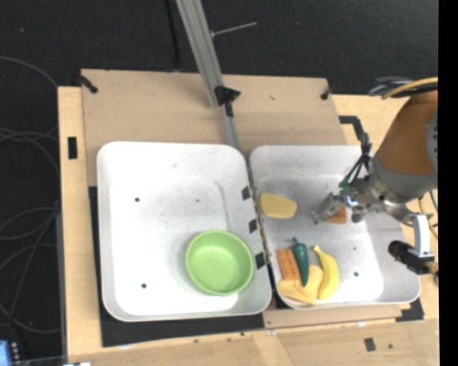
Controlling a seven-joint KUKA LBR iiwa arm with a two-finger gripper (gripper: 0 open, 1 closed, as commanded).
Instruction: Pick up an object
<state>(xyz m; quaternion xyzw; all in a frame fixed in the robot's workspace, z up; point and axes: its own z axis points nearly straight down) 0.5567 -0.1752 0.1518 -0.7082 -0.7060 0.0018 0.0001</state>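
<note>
Arm: the grey arm with its orange band (408, 139) reaches in over the right edge of the right bin (305, 166), wrist low above the bin floor.

Gripper: the gripper (334, 212) sits near the middle of the right bin, toward its right side, pointing toward the divider between the bins.

Fingers: too blurred and small to judge; whether they stand apart, together or clamped on anything cannot be told.

Orange object: a small orange thing (337, 217) shows right at the gripper tip, low on the bin floor. It may lie between the fingers or just under them; the view does not settle this.

Yellow piece: a pale yellow rounded piece (278, 205) lies near the divider edge of the right bin, apart from the gripper, on the side the tip points to. Its long axis runs roughly across the bin, in line with the gripper's reach.

Front cluster: a banana (327, 271), a green pepper-like item (301, 258), an orange block (287, 263) and another yellow piece (294, 291) crowd the front edge of the right bin, toward its divider corner.

Left bin: the left bin (137, 174) holds a green bowl (220, 261) near its front corner by the divider.

Key relation: the orange object is the nearest candidate, directly at the fingertips; a lift would likely show whether it is gripped.

Risk: a small, low object can slip out.
</note>
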